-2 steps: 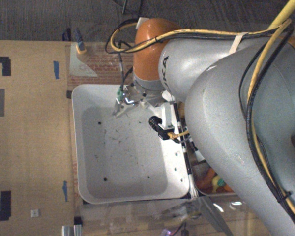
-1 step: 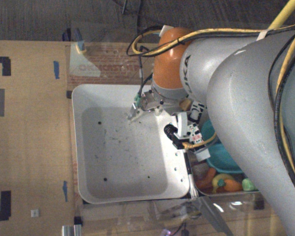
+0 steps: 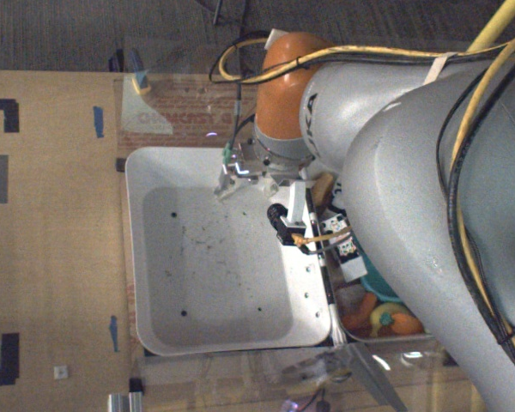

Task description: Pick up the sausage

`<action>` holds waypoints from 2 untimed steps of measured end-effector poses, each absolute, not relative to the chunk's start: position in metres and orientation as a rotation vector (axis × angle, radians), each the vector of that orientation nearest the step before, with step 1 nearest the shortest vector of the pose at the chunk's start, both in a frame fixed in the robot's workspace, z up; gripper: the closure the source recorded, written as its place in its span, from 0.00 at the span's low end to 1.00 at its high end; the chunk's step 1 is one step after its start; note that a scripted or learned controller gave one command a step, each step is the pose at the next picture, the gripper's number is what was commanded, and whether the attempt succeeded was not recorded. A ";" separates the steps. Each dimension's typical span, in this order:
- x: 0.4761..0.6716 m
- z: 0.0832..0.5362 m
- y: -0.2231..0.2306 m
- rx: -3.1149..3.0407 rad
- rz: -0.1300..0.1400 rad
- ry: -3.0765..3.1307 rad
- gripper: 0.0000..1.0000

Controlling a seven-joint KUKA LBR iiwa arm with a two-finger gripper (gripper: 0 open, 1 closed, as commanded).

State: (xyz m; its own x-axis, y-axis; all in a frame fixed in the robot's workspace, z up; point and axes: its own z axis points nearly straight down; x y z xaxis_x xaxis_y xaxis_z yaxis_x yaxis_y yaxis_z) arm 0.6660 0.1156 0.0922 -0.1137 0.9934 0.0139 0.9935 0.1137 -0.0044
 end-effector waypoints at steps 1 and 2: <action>0.666 0.093 0.112 -2.073 -0.017 -2.337 0.00; 0.665 0.093 0.110 -1.994 -0.011 -2.403 0.00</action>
